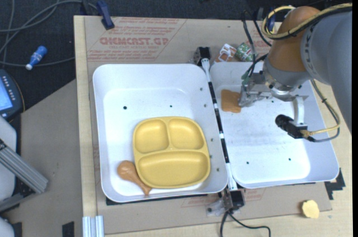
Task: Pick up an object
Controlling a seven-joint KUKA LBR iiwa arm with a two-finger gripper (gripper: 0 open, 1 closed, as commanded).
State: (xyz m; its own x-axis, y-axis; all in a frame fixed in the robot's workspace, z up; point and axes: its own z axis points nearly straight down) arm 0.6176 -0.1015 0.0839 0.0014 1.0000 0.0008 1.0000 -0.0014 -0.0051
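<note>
**Gripper down at the brown piece in the right bin**

Gripper [244,97] sits low by the right white bin's [279,166] left wall, touching a flat tan-brown square-ish piece [230,102]; can't tell its grip or the piece's long axis. Left white bin [112,90] holds a yellow three-compartment plastic tray [170,152] and an orange drumstick-shaped toy [132,173] near its front edge.

You see two white bins side by side on the bench. The left bin [112,85] contains a yellow divided plate [170,152] with an orange spoon-shaped item [132,172] touching its lower-left edge. In the right bin [279,157], the gripper [246,97] is positioned low at the upper-left area, just beside a brown flat object [230,101] near the dividing wall. A small yellow piece [310,208] lies on the bench outside the right bin.
</note>
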